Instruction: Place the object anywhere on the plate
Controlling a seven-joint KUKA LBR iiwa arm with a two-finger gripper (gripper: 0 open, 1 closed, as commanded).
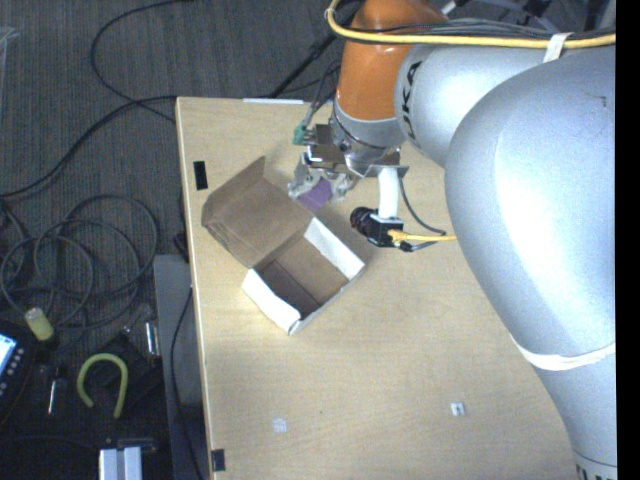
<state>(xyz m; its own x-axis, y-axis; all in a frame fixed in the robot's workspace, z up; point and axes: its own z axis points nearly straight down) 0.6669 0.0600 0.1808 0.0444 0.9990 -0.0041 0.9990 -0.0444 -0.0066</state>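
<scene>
My gripper (317, 186) hangs below the orange wrist band (385, 43) over the back part of the wooden bench top (400, 388). A small purple object (316, 197) sits between the fingertips, and the fingers are shut on it. It hovers right at the far rim of an open cardboard box (298, 276), beside the box's brown flap (248, 215). The large grey arm (530, 198) covers the right side of the view and hides what lies beneath it.
A black connector (374, 226) on a yellow cable dangles just right of the gripper. The box lies at a slant in the bench's left middle, white flaps spread. Cables and a green hook (103, 376) lie on the dark floor at left.
</scene>
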